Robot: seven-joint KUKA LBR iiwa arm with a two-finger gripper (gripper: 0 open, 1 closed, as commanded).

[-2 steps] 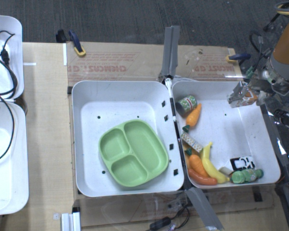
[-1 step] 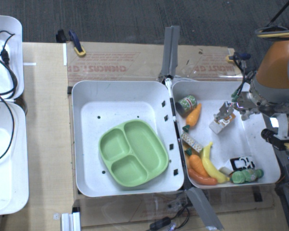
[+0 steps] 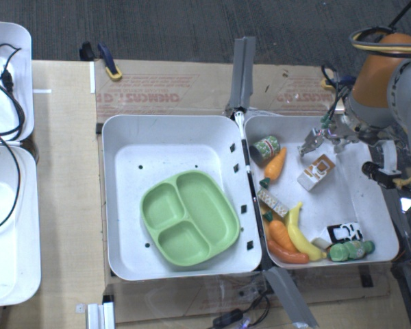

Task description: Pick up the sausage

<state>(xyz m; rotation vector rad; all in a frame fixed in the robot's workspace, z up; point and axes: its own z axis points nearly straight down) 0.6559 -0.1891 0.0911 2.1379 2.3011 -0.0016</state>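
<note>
The sausage (image 3: 288, 256) is a reddish-orange link lying along the front wall of the right bin (image 3: 380, 204), just below a yellow banana (image 3: 299, 230) and an orange carrot (image 3: 279, 232). My gripper (image 3: 316, 142) hangs over the back of the same bin, above a small brown and white carton (image 3: 316, 173). Its metal fingers (image 3: 308, 146) are spread open with nothing between them. The sausage lies well in front of the gripper and to its left.
The right bin also holds a green can (image 3: 266, 147), a second carrot (image 3: 275, 164), a wafer bar (image 3: 272, 201), a black and white packet (image 3: 344, 233) and a green vegetable (image 3: 350, 251). A green divided plate (image 3: 190, 217) lies in the left bin (image 3: 123, 184).
</note>
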